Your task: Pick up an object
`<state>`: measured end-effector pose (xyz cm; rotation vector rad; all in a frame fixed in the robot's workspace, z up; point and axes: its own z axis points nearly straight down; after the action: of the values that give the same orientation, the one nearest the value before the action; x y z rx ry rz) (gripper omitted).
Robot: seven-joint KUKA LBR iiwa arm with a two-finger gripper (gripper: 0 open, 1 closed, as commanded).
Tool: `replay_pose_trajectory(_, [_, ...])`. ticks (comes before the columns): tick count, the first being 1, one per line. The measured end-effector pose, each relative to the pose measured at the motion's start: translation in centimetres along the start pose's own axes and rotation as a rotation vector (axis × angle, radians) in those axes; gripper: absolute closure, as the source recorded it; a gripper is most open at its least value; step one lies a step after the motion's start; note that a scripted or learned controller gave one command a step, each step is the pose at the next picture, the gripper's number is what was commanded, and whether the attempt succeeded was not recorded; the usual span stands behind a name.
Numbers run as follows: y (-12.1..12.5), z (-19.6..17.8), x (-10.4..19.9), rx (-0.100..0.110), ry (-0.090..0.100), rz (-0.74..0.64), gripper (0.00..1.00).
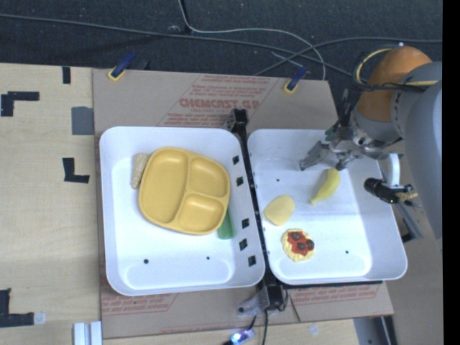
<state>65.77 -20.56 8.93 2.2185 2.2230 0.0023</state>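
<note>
In the right bin (374, 254) lie a yellow banana (325, 186), a pale yellow rounded piece (279, 209) and a small round pizza toy (299, 244). My gripper (321, 163) hovers at the bin's far side, just above the banana's upper end. Its two dark fingers are spread, one (309, 159) pointing left and one by the banana's tip. The gripper is open, with nothing held between them. The grey arm with its orange band (392, 77) comes in from the right.
The left bin (115, 214) holds a yellow divided plate (185, 190), a tan slice (138, 169) tucked at its left edge and a green piece (226, 226) poking out at its lower right. A black divider (248, 192) runs between the bins. Cables cross the dark floor behind.
</note>
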Motion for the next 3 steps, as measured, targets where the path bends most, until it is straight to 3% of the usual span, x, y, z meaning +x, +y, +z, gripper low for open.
replay_pose_trajectory(1, [0.1,0.3,0.0,0.002,-0.003,0.0,0.0])
replay_pose_trajectory(2, [0.2,-0.8,0.0,-0.002,-0.006,-0.002,1.0])
replay_pose_trajectory(3, [-0.7,-6.0,0.3,-0.001,-0.001,0.002,1.0])
